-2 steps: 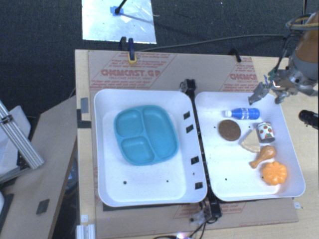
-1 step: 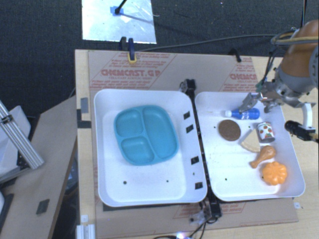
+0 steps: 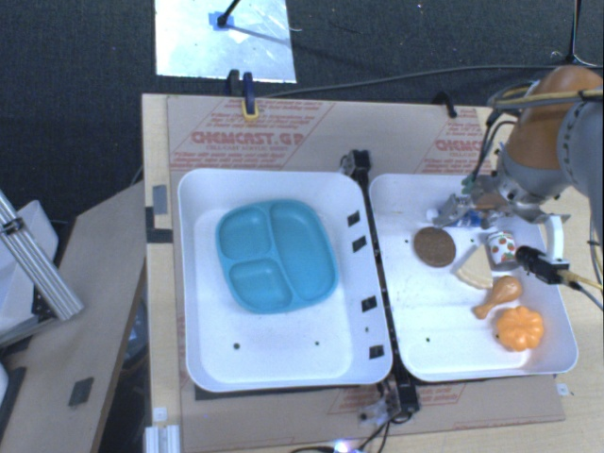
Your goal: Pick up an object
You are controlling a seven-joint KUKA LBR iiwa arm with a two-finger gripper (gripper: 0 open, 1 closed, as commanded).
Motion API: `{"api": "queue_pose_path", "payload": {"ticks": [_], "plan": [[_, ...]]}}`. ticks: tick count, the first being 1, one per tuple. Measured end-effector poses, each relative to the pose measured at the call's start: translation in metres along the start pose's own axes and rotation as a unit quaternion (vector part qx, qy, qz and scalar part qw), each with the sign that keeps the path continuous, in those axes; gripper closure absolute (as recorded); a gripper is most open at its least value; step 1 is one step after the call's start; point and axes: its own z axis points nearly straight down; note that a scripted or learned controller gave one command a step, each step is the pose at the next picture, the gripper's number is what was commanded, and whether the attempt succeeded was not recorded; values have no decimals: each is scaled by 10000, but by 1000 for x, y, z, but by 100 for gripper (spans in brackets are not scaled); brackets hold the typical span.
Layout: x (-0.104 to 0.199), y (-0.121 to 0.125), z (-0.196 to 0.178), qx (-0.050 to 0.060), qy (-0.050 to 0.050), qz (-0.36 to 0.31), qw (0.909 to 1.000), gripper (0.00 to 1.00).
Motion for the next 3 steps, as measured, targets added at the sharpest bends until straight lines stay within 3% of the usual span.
{"api": "queue_pose_path", "payload": {"ticks": [1,3], "plan": [[-1,2,-14,-30,-9,-4,10000,100],[-1,0,-142,-37,-11,5,10000,100]]}}
